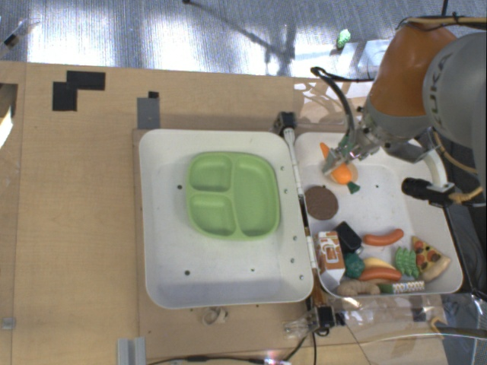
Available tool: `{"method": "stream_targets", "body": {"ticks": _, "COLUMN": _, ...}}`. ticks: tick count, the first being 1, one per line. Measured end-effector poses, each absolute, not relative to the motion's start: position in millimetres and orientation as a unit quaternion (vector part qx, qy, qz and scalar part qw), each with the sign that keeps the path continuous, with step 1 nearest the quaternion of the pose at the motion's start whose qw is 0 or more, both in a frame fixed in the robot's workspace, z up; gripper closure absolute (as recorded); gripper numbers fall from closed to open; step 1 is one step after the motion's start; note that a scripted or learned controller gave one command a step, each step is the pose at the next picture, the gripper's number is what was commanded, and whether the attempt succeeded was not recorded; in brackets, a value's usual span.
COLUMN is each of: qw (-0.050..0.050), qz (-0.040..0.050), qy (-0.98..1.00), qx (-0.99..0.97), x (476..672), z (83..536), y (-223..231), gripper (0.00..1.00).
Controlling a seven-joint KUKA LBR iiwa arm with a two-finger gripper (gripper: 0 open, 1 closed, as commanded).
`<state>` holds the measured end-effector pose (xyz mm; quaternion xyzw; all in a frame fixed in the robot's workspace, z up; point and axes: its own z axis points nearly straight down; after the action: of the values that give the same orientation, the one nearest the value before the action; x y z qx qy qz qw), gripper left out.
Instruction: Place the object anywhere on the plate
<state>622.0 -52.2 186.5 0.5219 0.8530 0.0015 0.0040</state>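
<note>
1. Nearest the camera: toy food heaped along the near edge of the right bin [449, 280] — a small carton [329, 250], a black block [348, 236], a green piece [354, 265], a yellow and orange piece [378, 269], a sausage [383, 238], a pizza slice [430, 258].
2. Brown disc [321, 201] lies alone near that bin's left wall, well apart from the heap.
3. Left bin [163, 280] holds a green three-compartment plate [231, 195], lying flat near the bin's middle.
4. Arm enters from the right; gripper [348, 158] is down in the far left part of the right bin.
5. Orange object [344, 173], carrot-like, sits right at the fingertips, with a small dark green bit [354, 188] just beside it.
6. Finger opening: cannot tell. Whether the orange object is between the fingers or merely beneath them: cannot tell.
7. Orange object is in the right bin, well apart from the plate.
</note>
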Motion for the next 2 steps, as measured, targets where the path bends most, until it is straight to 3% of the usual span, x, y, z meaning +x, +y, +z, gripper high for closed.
{"method": "stream_targets", "body": {"ticks": 1, "qw": 0.003, "qz": 0.0041, "qy": 0.824, "qx": 0.566, "x": 613.9, "z": 221, "y": 34, "gripper": 1.00}}
{"method": "stream_targets", "body": {"ticks": 2, "qw": 0.001, "qz": 0.0032, "qy": 0.853, "qx": 0.522, "x": 592.2, "z": 221, "y": 123, "gripper": 1.00}}
